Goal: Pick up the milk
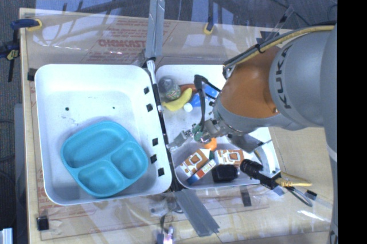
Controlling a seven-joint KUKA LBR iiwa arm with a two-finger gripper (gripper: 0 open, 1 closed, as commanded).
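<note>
The arm hangs low over the right bin (172, 171), so its pincer (202, 133) is mostly hidden; I cannot tell its state. The milk carton (198, 162) lies flat at lower centre, just below the pincer, probably the target.

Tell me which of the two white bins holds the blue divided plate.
The left bin holds it: the blue three-compartment plate lies in its near part. The right bin, under the arm, holds small cartons and a yellow banana instead.
</note>
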